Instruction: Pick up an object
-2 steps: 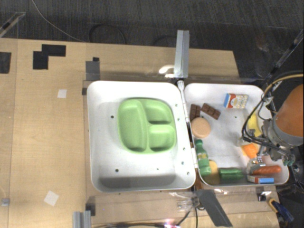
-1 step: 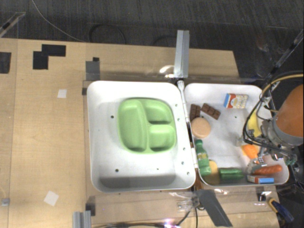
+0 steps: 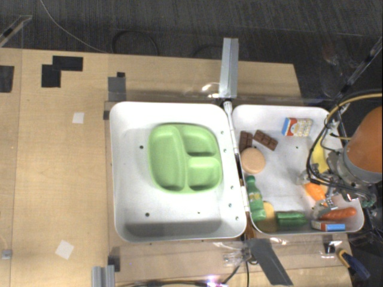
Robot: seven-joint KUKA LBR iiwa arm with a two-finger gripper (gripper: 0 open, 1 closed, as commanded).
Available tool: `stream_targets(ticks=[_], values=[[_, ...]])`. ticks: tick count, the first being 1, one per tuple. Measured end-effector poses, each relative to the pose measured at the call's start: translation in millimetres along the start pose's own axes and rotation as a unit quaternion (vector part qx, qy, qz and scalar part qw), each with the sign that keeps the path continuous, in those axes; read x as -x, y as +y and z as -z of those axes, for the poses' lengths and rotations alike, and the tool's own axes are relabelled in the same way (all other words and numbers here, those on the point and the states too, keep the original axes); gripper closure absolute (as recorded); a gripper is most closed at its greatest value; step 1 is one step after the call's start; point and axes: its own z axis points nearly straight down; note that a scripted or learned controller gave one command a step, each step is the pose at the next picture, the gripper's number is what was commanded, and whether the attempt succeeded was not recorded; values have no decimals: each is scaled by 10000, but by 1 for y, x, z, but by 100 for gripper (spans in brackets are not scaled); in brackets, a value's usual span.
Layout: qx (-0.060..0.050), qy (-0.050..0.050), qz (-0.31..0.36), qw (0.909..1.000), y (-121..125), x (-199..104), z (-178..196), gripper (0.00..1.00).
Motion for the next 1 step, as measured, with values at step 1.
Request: stream_targets(ticks=[1], values=[[1,5,212,9998,0,1,0,0]])
